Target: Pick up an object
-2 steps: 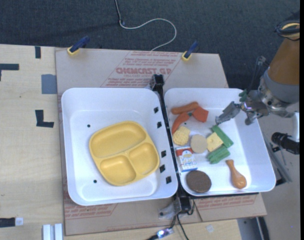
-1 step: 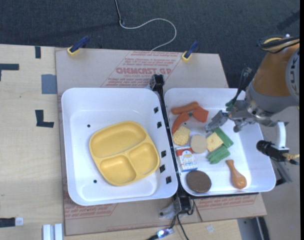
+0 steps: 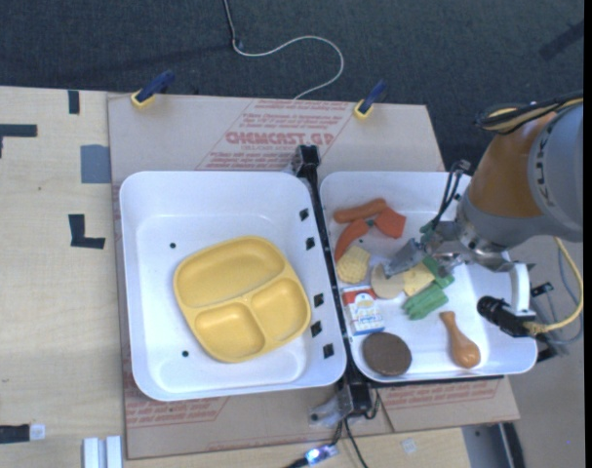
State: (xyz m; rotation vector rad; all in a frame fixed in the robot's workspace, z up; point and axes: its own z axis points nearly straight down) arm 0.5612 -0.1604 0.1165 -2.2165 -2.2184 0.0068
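The right bin [image 3: 491, 359] holds several toy foods: an orange sausage [image 3: 361, 210], a red-orange piece [image 3: 352, 232], a yellow corn piece [image 3: 352, 264], a tan round slice [image 3: 387, 283], a yellow block [image 3: 417, 282], a green vegetable [image 3: 427, 301], a small red-and-white packet [image 3: 364, 311], a brown round patty [image 3: 386, 354] and a tan drumstick [image 3: 458, 340]. My gripper [image 3: 409, 257] reaches in from the right and sits low over the tan slice and yellow block in the middle of the bin. Nothing shows between its fingers.
The left bin [image 3: 149, 359] carries a yellow divided plate [image 3: 241, 296]. A black clip [image 3: 304, 159] joins the bins at the back. Both bins rest on cardboard [image 3: 276, 135] with two blue-yellow clamps [image 3: 152, 88] at its far edge.
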